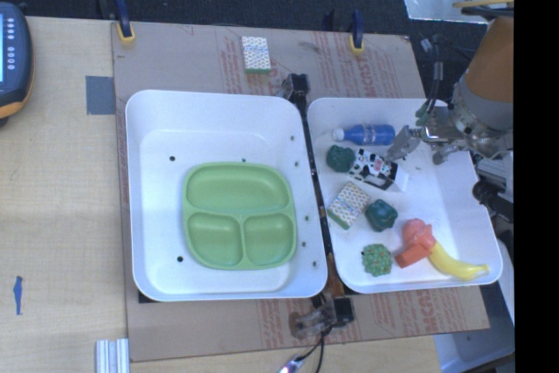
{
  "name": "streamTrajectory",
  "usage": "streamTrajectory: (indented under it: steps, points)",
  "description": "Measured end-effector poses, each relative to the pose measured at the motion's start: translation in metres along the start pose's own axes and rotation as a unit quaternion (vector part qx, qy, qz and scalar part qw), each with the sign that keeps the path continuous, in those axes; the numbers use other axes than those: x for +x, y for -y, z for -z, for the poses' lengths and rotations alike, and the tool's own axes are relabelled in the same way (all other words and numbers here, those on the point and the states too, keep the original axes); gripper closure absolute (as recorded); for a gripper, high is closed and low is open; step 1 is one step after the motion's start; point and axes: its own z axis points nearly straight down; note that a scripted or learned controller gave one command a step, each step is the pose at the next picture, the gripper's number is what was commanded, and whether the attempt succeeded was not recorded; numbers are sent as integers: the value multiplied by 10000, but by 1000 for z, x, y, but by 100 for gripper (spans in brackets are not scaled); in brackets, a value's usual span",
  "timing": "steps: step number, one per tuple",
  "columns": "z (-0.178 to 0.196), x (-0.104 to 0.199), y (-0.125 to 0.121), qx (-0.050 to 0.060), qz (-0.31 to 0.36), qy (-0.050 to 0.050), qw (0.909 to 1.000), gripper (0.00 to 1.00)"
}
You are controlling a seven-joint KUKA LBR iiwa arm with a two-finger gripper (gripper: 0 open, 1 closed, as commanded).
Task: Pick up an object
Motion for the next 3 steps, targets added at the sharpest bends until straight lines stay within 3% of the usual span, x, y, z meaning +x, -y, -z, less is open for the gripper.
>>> streamTrajectory:
  steps: [1,2,3]
  points:
    - [-88,44,-34,-109,-1,34,9999,0]
    - [-105,15,50,-65,-19,8,10000,0]
    - [-105,33,-33,-53,14,14,10000,0]
